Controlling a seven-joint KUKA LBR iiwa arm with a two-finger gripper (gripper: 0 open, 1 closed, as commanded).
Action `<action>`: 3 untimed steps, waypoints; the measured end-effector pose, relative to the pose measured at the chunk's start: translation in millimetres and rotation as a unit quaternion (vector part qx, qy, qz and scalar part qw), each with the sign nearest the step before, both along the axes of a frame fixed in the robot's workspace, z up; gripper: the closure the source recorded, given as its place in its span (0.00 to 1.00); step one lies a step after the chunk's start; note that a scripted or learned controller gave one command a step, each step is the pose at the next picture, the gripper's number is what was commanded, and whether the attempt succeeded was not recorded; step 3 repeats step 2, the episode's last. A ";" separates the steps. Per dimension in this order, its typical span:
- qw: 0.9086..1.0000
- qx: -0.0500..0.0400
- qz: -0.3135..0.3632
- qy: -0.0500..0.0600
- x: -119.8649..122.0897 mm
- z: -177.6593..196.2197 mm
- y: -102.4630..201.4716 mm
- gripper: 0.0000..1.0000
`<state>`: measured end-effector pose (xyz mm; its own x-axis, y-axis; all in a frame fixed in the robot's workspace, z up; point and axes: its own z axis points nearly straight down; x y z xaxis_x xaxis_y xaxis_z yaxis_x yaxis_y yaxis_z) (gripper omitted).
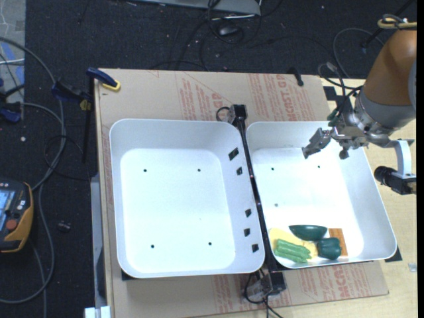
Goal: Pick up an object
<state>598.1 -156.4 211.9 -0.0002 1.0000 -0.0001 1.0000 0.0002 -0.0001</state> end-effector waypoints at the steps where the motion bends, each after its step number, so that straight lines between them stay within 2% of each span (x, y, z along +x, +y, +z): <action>1: 1.000 0.001 0.001 0.004 -6.6 -128.5 36.4 0.00; 2: 1.000 0.001 0.003 -0.005 -36.8 -18.4 113.9 0.00; 3: 1.000 0.001 0.003 -0.005 -36.8 -18.4 113.9 0.00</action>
